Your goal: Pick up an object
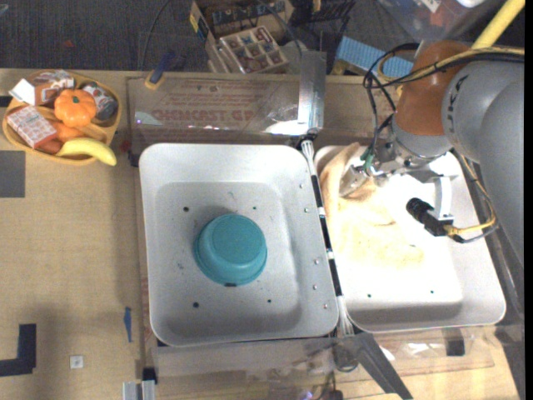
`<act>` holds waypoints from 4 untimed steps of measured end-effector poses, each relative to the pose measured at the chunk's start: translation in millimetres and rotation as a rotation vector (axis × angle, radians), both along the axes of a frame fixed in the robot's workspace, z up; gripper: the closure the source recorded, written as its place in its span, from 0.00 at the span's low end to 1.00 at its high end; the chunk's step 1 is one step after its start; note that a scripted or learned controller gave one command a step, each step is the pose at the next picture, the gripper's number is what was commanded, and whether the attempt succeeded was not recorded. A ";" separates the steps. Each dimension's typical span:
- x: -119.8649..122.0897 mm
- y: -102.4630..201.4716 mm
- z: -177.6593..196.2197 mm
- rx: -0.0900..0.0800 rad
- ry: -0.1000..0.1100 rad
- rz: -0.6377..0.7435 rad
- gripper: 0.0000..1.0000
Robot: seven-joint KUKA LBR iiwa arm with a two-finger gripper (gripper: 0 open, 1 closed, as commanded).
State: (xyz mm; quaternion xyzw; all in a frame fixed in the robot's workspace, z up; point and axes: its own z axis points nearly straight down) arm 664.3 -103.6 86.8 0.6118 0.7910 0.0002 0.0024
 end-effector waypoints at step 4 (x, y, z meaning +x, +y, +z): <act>2.6 -0.6 18.4 0.000 -0.005 -0.001 0.00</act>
